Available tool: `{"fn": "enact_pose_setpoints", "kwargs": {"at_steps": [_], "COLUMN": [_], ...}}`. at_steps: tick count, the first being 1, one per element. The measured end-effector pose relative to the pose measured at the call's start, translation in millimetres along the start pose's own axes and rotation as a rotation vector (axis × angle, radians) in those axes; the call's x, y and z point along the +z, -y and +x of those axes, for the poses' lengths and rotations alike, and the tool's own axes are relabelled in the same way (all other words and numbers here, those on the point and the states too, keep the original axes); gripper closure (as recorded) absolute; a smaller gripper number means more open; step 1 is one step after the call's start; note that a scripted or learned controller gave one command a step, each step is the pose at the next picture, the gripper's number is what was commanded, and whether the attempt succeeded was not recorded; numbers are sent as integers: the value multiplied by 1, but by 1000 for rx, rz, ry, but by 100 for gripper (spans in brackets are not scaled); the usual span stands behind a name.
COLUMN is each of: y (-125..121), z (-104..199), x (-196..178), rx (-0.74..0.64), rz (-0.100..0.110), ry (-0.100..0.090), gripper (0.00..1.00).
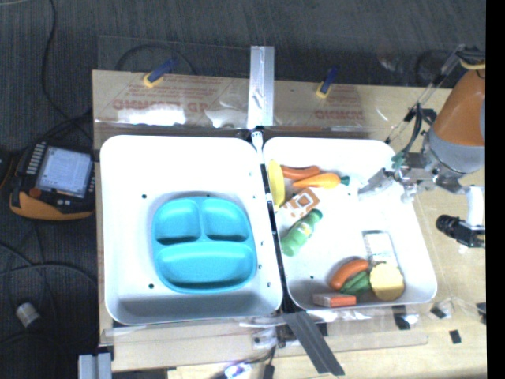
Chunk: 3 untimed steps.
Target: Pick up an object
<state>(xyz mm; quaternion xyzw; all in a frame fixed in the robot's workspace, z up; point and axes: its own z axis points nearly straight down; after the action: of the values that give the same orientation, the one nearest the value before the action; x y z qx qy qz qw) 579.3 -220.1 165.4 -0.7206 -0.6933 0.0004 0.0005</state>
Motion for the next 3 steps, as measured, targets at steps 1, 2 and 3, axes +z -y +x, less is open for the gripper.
{"fn": "enact_pose_setpoints", "kwargs": {"at_steps": [1,2,3], "y": [22,19,-15], "z": [16,11,2], "x": [-43,-45,47], "rx": [-192,-176,-254], "rz": [1,-1,1], "ry": [3,-1,-3], "gripper": [0,0,0]}}
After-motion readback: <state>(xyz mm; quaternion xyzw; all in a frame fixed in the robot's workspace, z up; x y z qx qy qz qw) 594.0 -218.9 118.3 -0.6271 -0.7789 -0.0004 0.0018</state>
